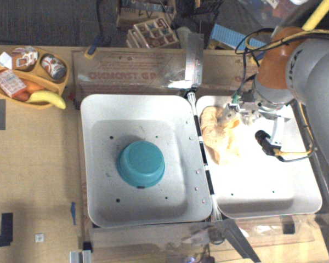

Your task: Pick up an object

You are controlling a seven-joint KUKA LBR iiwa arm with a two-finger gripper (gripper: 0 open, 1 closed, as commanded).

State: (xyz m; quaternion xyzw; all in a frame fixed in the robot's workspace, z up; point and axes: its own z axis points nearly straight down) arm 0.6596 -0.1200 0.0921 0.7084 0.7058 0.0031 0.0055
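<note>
A tan, crumpled soft object (pixel 218 133), like a cloth or plush piece, lies at the upper left of the right white bin (pixel 274 193). My gripper (pixel 234 109) hangs low over that object's upper right part, at the end of the grey arm with the orange band (pixel 277 59). Its fingertips blend into the tan object, so contact is unclear. A teal bowl (pixel 142 163) sits upside down in the middle of the left white bin (pixel 104 119).
A yellow tray (pixel 22 95) with a banana and snack packs sits on the bench at far left. A cardboard strip (pixel 129 73) lies behind the left bin. A black cable (pixel 274 147) loops from the wrist over the right bin.
</note>
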